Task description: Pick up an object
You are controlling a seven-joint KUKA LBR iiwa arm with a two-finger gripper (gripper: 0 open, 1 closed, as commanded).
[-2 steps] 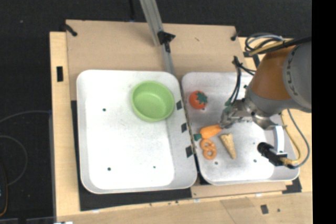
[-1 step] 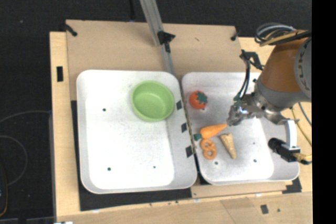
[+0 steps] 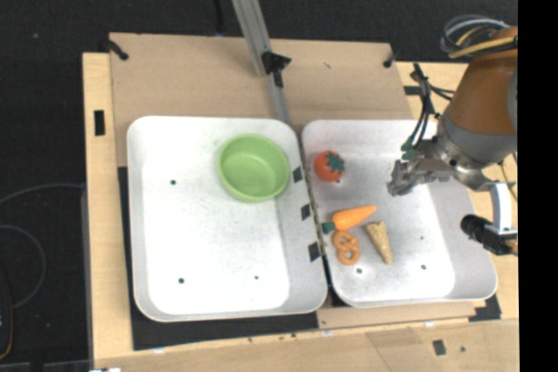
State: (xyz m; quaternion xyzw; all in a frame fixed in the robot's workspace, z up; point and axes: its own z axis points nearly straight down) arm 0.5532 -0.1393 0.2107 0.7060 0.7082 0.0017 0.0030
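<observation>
Overhead view of the tabletop [image 3: 100, 213] with two shallow white bins side by side. The left bin [image 3: 174, 274] carries a green bowl [image 3: 254, 168] near its upper right corner. The right bin [image 3: 436, 274] carries four small toy foods grouped toward its left half: a tomato [image 3: 329, 166] near the top, a carrot [image 3: 354, 217] lying slantwise below it, a pretzel [image 3: 346, 246] just beside the carrot's lower left end, and an ice-cream cone [image 3: 380, 240] lying close under the carrot's right end.

The arm [image 3: 484, 104] reaches in from the right, and its pincer [image 3: 403, 180] hangs over the upper middle of the right bin, to the right of the tomato and above and to the right of the carrot, apart from both. Whether the pincer stands wide or narrow cannot be told from this angle; no item is seen in it.

Progress, as judged from this arrangement: nothing is picked up yet. All four foods lie on the bin floor and the bowl sits in its place. The pincer appears to be in the approach stage, with the carrot and the tomato as its nearest candidates. What remains is nearly the whole task: settling over one item, descending, closing on it, and lifting it clear of the bin.
</observation>
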